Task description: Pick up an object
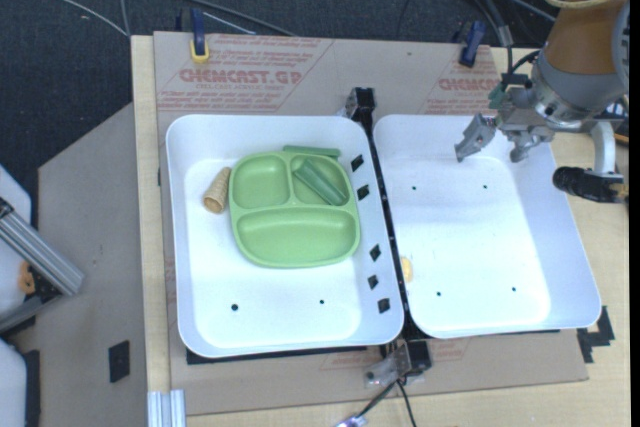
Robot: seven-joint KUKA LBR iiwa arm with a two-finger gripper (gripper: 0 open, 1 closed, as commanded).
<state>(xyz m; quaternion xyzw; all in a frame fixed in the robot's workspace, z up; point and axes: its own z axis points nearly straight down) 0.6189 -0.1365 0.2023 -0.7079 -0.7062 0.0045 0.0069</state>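
The hand (494, 143) hangs over the far edge of the right bin (480, 245), its two fingers spread wide with nothing between them. The arm (585, 25) reaches in behind it.

The right bin floor beneath the hand carries nothing to grasp. A small yellowish item (405, 268) sits at that bin's left wall, too small to identify. The candidates lie in the left bin (270, 315): a green tray (290, 225) near its middle, a green piece (322, 181) lying in the tray's far-right compartment, and a cone (216, 190) touching or just beside the tray's left edge. All are well apart from the hand, across the divider (372, 205).

Assessment: the hand should cross the divider at height, then descend vertically. The cone looks the easier target; the fingers should straddle its narrow width and avoid the tray's rim.
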